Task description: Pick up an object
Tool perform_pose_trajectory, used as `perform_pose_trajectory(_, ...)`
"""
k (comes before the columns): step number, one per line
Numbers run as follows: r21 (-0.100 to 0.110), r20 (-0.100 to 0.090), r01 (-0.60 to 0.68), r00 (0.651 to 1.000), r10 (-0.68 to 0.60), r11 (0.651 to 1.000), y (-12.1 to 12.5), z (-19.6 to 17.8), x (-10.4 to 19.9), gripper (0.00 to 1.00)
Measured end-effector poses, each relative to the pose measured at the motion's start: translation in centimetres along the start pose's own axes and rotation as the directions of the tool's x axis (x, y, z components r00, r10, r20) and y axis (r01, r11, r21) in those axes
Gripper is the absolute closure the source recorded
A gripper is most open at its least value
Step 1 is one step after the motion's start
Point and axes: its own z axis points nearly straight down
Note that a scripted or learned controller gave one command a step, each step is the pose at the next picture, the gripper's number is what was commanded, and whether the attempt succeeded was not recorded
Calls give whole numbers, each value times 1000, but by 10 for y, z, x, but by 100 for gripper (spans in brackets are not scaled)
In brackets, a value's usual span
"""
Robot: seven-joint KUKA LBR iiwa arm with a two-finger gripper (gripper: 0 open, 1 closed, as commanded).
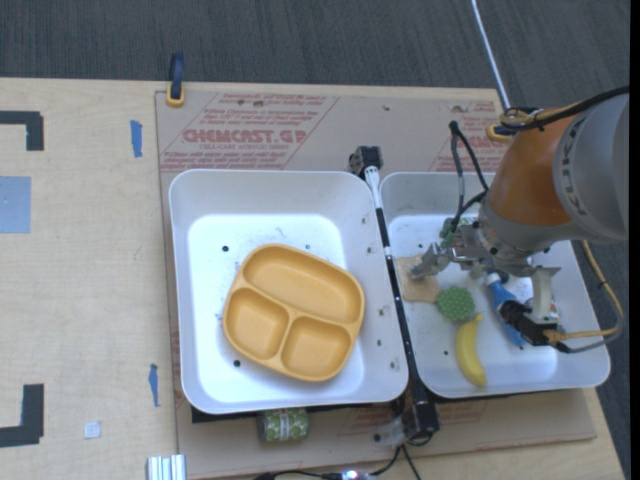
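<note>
My gripper (pixel 470 265) hangs low over the right bin (pixel 580 373), in its middle part, with the orange-banded wrist above it. A round green object (pixel 455 304) lies just below the gripper, beside a yellow banana (pixel 470 348) nearer the front. A tan flat piece (pixel 417 280) rests left of the gripper, close to the bin's left wall. A blue object (pixel 499 295) shows at the gripper's right side, partly hidden. I cannot see whether anything sits between the fingers.
The left bin (pixel 190 208) holds a yellow three-compartment plate (pixel 293 311). A green can-like object (pixel 284 425) lies on the bench below the left bin's front rim. A black divider runs between the two bins.
</note>
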Motion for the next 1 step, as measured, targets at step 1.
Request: perform_pose_trajectory(1,-3,-1,0,1000,0,1000,-59,0,-6,0)
